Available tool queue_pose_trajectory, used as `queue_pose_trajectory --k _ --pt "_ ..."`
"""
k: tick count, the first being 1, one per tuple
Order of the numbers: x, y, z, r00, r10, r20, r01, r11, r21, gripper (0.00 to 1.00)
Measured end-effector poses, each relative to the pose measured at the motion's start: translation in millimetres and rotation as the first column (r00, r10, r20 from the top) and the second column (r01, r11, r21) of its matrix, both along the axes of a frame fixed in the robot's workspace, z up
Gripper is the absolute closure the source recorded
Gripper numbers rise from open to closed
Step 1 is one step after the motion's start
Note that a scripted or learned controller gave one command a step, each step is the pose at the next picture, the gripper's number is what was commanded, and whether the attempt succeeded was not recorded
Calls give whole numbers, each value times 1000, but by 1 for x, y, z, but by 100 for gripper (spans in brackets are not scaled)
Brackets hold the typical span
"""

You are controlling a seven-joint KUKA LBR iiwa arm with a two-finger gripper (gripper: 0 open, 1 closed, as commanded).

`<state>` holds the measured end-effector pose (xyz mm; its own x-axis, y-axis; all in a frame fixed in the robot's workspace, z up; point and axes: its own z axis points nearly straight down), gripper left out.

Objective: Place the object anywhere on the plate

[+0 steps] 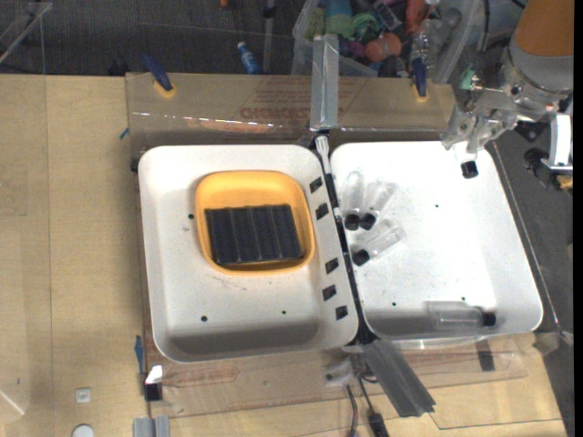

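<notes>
step: approach, nothing picked yet | gripper: above right bin's far-right corner, fingers look slightly parted with nothing between them | objects: clear plastic vials clustered by the divider, another vial at near edge | plate: yellow, left bin, carrying a dark ridged block | next: descend onto one vial, close, carry left

Background clutter, non-task
Clear tub of colourful toys behind the bins; blue clamps on a clear panel; cables below.
</notes>
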<state>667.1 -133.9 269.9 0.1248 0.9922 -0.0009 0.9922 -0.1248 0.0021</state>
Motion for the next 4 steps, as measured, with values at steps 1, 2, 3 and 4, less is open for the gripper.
queue_pose_trajectory --k 1,2,3,4 --pt "0 -13 9 1000 30 1 -30 1000 -1 100" --pt "0 -39 35 969 247 2 -247 969 -2 100" --pt "0 -77 69 902 431 2 -431 902 -4 100" --pt "1 -89 139 756 655 2 -655 756 -6 100"
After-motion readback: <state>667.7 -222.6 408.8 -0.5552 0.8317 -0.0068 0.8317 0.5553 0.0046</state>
